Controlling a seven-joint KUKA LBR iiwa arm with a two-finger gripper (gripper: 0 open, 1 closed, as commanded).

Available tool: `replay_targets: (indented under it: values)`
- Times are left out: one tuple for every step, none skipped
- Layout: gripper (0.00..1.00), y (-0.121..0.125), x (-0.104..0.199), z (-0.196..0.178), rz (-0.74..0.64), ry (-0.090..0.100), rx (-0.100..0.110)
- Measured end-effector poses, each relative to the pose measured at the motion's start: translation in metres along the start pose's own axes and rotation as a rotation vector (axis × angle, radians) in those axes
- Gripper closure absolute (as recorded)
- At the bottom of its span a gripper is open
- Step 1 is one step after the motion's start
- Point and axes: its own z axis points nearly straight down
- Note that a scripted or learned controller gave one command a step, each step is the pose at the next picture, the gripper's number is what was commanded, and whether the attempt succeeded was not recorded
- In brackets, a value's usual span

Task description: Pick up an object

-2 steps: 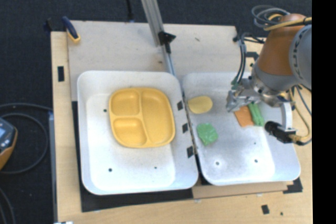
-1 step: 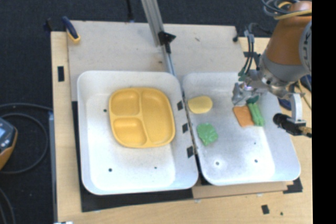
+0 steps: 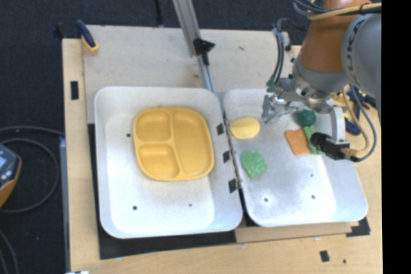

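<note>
- Risk comes first: we see the grey two-finger gripper (image 3: 275, 107) hanging low over the right-hand shallow white plastic bin (image 3: 302, 202), just right of the pale yellow rounded lump (image 3: 244, 128), which we take as the likeliest thing to be picked.
- We cannot tell whether the pincer is released or clenched; its metal parts blur together at this slant, and nothing shows between them.
- We judge that a descent from here could land beside the lump rather than over it, so the pincer might close on air or nudge the lump away.
- The lump lies close to the bin wall on its left; we think a push that way could pin it against the rim, where a grasp has little room.
- Its rounded, smooth-looking form may slip out of a two-sided pinch.
- Below the lump lies a crumpled green soft piece (image 3: 253, 164); right of the lump sit a flat orange block (image 3: 297, 142) and a dark teal round object (image 3: 306, 117), near enough to the wrist cables that we fear a snag or a bump.
- Left of the lump, the yellow three-compartment plastic tray (image 3: 173, 142) rests in the other bin, well clear of trouble.
- We can read no brand, label or writing anywhere.
</note>
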Motion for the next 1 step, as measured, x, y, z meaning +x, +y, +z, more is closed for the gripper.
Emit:
replay_targets:
  values:
    - [1.00, -0.0024, 0.0517, -0.0104, 0.000, 0.000, 0.000]
